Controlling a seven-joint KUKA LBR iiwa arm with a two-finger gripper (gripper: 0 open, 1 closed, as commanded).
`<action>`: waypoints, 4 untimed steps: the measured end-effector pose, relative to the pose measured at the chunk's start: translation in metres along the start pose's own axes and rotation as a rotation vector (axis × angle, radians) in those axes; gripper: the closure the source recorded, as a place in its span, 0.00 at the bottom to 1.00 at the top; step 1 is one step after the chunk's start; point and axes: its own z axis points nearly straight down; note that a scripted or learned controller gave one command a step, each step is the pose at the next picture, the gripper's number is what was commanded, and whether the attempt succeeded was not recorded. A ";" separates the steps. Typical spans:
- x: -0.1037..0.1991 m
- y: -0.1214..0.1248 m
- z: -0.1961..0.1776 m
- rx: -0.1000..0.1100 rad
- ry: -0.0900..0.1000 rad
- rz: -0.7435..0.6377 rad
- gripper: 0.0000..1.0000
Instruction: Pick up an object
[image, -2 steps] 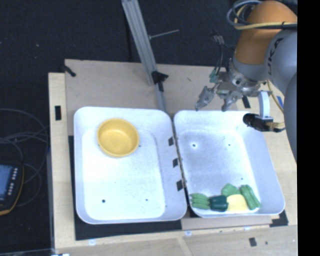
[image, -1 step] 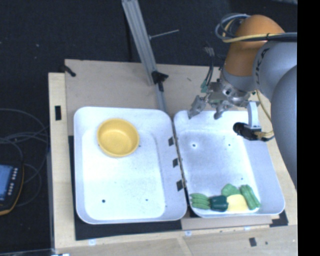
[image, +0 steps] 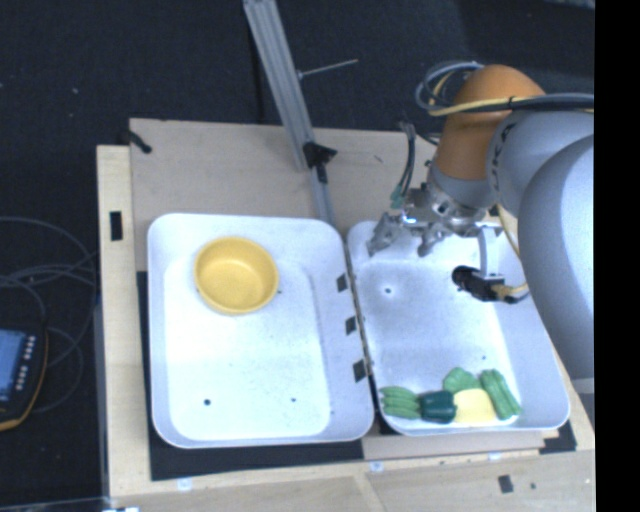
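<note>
We see the tabletop (image: 115, 300) carrying two white bins side by side. The left bin (image: 250, 400) holds a yellow bowl (image: 237, 274), upright, in its far left part, near the far left corner of that bin.

The right bin (image: 430, 320) holds a small heap of things along its near edge, close to the near right corner of the tabletop: a green piece (image: 399, 401) lying at the left of the heap, a dark teal block (image: 437, 406) touching it, a pale yellow piece (image: 474, 406) just beside the block, a small green piece (image: 459, 379) behind these, and a ribbed green piece (image: 500, 393) at the right end, lying at a slant. They press together, and we cannot tell which ones overlap.

The arm (image: 560, 200) comes in from the right, its orange band (image: 480, 120) above the wrist. The jaws (image: 405, 238) hang over the far edge of the right bin, near the seam between the two bins. They stand spread apart, with the two fingers splayed and nothing between them. A black part (image: 475, 282) hangs below the wrist, over the middle of the right bin.

The jaws are well apart from the heap, which lies at the opposite, near edge of the same bin, and from the bowl in the other bin.

A grey rail (image: 285, 85) runs from the far edge of the tabletop towards the seam.
</note>
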 end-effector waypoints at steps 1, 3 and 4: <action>-0.001 -0.001 0.047 -0.002 -0.001 0.000 0.00; 0.001 0.004 -0.029 -0.011 0.000 -0.001 1.00; -0.004 0.005 -0.073 -0.010 0.000 -0.001 1.00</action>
